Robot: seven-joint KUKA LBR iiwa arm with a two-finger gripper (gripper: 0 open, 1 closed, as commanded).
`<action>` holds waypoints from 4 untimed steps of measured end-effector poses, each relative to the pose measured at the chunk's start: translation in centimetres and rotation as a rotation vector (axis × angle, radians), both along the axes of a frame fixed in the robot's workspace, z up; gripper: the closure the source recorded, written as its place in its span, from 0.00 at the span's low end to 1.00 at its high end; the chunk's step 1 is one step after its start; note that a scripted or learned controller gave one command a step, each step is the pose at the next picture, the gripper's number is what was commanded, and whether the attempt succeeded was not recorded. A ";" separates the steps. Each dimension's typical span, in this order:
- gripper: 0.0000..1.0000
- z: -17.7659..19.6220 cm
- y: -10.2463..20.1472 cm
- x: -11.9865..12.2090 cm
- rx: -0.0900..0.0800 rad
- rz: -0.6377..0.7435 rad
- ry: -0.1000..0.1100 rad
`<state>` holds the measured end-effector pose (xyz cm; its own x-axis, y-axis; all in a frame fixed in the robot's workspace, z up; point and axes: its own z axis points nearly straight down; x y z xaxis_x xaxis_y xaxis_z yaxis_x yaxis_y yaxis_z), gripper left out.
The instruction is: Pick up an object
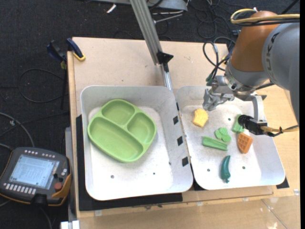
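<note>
Jaws above yellow toy [200,118], aperture unclear

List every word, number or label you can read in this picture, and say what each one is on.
"KUKA" lettering, partly seen and sideways, on the grey arm: barely legible.
Teach pendant screen and buttons: too small to read.
Black marks on the bin rims: no legible text.
Nothing else carries readable text.

Both bins [143,185] are seen as smooth white plastic with a dull sheen. The green tray [122,129] is moulded of glossy plastic. The bench [114,61] is faced with matt, pale wood. The arm [267,42] is finished in satin grey and orange. The pole [145,23] is brushed metal.
</note>
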<state>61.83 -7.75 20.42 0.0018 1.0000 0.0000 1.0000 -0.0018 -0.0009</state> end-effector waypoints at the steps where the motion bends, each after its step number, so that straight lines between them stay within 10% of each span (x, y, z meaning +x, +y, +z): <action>1: 1.00 -1.0 4.5 1.6 0.001 0.009 -0.002; 2: 1.00 -0.9 7.8 -3.3 0.001 0.008 0.002; 3: 1.00 1.7 10.0 -1.1 0.000 0.007 -0.004; 4: 1.00 5.5 12.2 -8.2 0.002 0.007 -0.003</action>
